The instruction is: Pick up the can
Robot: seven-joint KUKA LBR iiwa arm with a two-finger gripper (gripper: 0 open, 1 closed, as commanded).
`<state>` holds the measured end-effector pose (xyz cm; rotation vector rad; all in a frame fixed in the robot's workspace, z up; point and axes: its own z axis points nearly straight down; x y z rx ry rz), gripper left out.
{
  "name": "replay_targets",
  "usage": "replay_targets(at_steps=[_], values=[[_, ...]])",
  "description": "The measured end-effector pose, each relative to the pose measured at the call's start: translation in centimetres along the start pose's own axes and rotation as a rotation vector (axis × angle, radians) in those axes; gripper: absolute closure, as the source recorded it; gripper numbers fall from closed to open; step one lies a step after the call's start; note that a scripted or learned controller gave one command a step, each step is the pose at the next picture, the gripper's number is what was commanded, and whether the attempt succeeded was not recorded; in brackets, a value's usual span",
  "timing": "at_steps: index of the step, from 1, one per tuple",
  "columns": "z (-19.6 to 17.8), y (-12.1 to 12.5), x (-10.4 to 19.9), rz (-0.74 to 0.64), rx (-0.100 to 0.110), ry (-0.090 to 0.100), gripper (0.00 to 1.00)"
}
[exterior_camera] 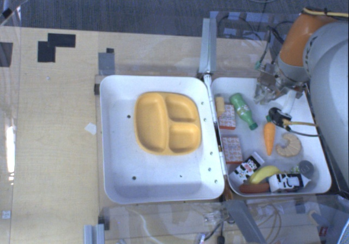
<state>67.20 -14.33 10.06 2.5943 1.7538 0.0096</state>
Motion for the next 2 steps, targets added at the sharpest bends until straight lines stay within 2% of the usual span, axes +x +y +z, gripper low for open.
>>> replay_targets(at_steps=[1,2], values=[[1.3,-0.7,1.3,0.013,0.006,0.001,1.00],[-5.8,-1.7,3.8,0.128,0.006,0.002,1.00]])
